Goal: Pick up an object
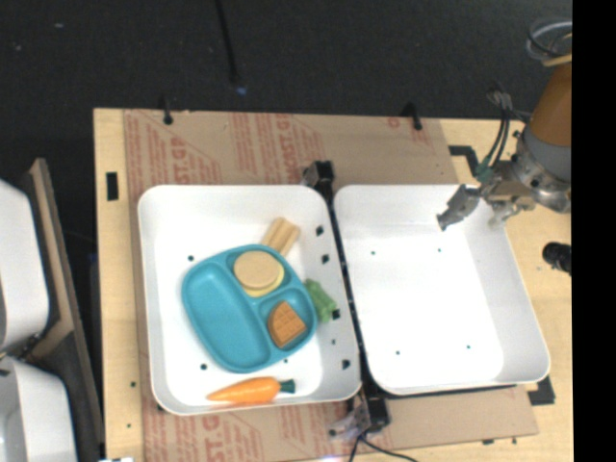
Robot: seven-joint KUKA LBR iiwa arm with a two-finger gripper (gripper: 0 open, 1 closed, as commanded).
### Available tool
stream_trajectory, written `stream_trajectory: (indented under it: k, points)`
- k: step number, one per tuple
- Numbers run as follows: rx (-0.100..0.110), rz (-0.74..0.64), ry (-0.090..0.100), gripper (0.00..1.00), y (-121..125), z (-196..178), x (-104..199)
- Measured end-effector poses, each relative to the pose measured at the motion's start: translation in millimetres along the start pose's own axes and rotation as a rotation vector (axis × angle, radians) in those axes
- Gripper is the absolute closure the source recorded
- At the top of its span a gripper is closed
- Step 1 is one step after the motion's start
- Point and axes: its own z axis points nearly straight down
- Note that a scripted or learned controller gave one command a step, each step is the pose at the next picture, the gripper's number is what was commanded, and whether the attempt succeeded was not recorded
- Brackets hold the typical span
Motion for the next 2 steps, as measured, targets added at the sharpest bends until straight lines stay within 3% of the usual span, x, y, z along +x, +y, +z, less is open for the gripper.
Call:
stream_trajectory:
  k: [1,2]
  points:
    - [-0.006,-0.001,-0.001,0.0,1,-3,0]
    - [-0.002,-0.001,-0.001,0.0,-1,40,-6]
